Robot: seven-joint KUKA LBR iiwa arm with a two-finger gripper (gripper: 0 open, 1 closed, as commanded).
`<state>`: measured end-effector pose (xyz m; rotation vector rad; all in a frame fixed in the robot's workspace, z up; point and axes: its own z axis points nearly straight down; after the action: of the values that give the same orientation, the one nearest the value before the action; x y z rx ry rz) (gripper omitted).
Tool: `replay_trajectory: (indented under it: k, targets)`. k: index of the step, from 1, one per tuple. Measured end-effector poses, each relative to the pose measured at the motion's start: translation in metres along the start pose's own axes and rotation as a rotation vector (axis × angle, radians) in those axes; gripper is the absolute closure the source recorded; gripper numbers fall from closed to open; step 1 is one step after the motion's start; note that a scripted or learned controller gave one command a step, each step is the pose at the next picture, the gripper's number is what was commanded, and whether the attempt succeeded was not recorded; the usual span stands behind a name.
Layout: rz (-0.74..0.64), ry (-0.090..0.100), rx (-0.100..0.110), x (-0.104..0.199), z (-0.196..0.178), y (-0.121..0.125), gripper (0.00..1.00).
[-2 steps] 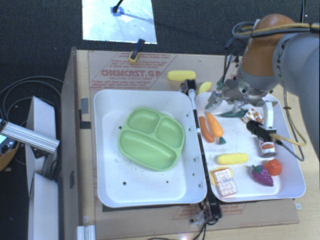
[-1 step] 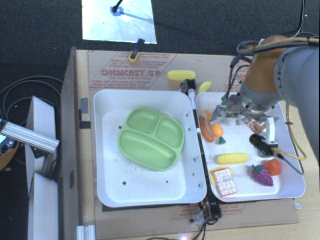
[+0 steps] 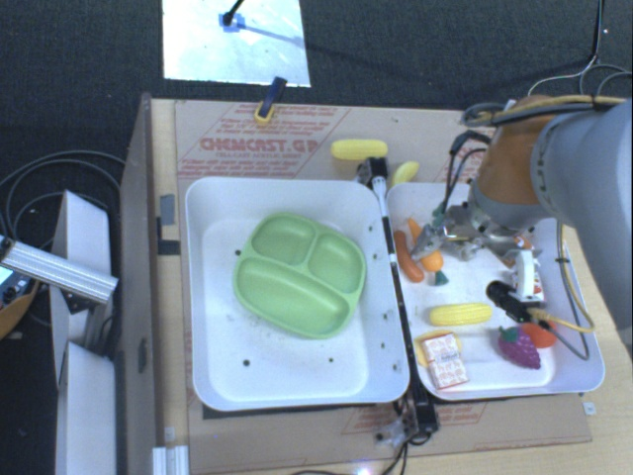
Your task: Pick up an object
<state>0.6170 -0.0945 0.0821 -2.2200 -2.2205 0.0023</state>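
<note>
Arm (image 3: 579, 161) comes in from the right, over the far part of the right bin (image 3: 492, 374). Claw (image 3: 433, 240) sits low over the bin's left-far area, near the divider between the bins. Can't tell from this angle how far the claw is open or whether it has hold of anything.

Pick candidates are all in the right bin:
- toy carrot (image 3: 404, 253), against the left wall, just left of the claw
- small orange piece (image 3: 432, 261), right at the claw tip on the near side; touching or not, can't tell
- tiny teal bit (image 3: 439, 278), just nearer than the orange piece
- toy corn cob (image 3: 460, 315), mid-bin, lying left-right, apart from the claw
- small printed box (image 3: 445, 359), near-left corner, flat
- purple toy grapes (image 3: 521, 350), near-right, touching an orange-red toy (image 3: 541, 335) on its far side
- toy banana (image 3: 404, 173), far-left edge of the bin, beyond the claw

Left bin (image 3: 227, 364) holds a green divided plate (image 3: 300, 275), roughly centred, slightly rotated.

On the tabletop (image 3: 297, 132) beyond the bins: a yellow item (image 3: 358, 149) by the far end of the divider, and a yellow-and-dark clip (image 3: 267, 102) at the far edge.
</note>
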Motion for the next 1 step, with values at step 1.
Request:
replay_trajectory:
  k: [1]
  targets:
    - [-0.001, -0.003, 0.02, 0.0086, -0.0028, 0.0493, 0.0]
